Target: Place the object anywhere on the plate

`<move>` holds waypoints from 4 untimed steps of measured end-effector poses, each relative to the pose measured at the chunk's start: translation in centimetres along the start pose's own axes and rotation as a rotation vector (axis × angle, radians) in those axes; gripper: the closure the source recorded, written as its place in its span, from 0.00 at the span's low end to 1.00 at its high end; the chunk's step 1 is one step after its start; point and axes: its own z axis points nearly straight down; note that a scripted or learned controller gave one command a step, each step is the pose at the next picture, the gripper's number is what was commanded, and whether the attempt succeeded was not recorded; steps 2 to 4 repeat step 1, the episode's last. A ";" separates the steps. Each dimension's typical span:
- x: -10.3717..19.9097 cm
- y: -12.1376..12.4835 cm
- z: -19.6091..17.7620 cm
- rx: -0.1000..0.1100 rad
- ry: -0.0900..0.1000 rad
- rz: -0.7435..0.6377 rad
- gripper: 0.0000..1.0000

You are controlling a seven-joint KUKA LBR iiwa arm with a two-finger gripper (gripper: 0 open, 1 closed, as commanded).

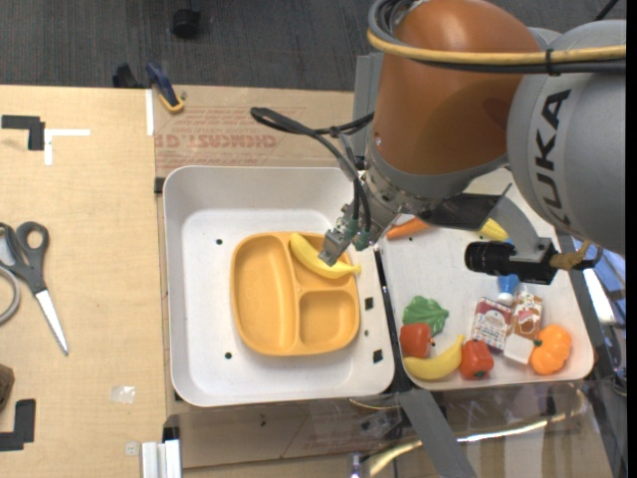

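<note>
You've got a light wooden bench point(80, 267) here, a pair of scissors point(35, 277) lying near its left edge, and a sheet of brown cardboard point(249, 132) along the back — past that, dark grey carpet floor point(199, 18), evenly lit.

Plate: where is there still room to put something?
The plate's long left section and its lower right section are bare. Its upper right corner is crowded: a banana lies there under the hand. The right bin is packed with toy food.
</note>
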 end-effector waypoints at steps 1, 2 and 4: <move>0.0 0.0 0.0 0.001 0.000 0.000 0.00; 0.0 0.0 0.0 0.001 0.000 0.000 0.00; 0.0 0.0 0.0 0.001 0.000 0.000 0.00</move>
